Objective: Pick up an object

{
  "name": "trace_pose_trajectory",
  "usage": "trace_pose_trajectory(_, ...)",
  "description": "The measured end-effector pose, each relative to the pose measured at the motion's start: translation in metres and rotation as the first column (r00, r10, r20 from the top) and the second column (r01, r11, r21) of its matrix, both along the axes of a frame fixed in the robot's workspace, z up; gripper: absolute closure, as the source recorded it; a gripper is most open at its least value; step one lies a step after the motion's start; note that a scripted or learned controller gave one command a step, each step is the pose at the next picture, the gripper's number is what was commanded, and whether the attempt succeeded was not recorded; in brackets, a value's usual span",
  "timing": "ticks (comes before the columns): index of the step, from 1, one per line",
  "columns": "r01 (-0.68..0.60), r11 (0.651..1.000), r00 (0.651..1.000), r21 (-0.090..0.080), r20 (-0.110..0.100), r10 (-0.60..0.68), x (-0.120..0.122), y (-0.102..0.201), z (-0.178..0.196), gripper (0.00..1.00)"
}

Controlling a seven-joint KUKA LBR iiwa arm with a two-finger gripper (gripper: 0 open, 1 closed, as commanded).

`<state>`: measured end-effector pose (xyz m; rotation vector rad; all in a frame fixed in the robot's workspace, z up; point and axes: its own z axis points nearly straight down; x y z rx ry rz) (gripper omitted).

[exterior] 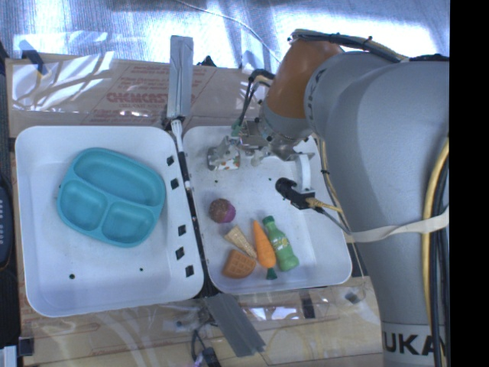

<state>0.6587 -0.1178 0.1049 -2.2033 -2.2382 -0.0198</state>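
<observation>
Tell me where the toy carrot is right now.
The toy carrot lies in the right-hand bin, near its front edge, between the green bottle on its right and the cone-shaped wedge on its left, with the waffle piece just below-left.

The arm reaches into the right bin, its gripper low near the far left corner. Nearer lie a purple ball, a waffle, a cone, a carrot and a green bottle. A blue divided plate sits in the left bin.

Toy carrot lies between green bottle and waffle.
</observation>
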Motion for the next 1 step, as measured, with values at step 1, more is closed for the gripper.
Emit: trace_pose_trajectory(1, -0.001, 1.0, 1.0, 0.0, -0.001, 0.001, -0.0016, -0.0091, -0.0005, 0.0)
